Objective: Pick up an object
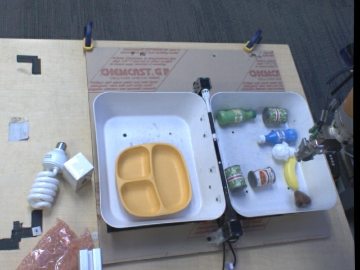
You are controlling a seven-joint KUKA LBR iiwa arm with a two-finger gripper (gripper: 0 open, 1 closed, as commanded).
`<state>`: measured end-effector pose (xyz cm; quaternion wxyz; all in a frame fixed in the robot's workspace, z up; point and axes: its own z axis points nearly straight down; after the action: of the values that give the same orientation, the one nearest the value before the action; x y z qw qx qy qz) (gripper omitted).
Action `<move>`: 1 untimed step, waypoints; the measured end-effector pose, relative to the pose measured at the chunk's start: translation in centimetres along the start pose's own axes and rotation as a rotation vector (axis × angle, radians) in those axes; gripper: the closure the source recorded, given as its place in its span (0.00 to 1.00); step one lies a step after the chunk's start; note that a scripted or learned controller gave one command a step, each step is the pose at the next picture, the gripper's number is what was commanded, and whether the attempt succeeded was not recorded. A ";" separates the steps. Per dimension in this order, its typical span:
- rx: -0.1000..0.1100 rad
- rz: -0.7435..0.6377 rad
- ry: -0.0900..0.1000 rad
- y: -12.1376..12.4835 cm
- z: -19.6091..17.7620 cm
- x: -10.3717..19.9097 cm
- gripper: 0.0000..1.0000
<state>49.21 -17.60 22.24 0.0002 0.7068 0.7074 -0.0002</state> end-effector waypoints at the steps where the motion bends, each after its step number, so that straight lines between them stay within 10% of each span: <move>1: 0.000 0.002 0.000 1.3 13.0 -1.8 0.00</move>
<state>50.49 -19.38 9.23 0.0002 0.7076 0.7067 0.0000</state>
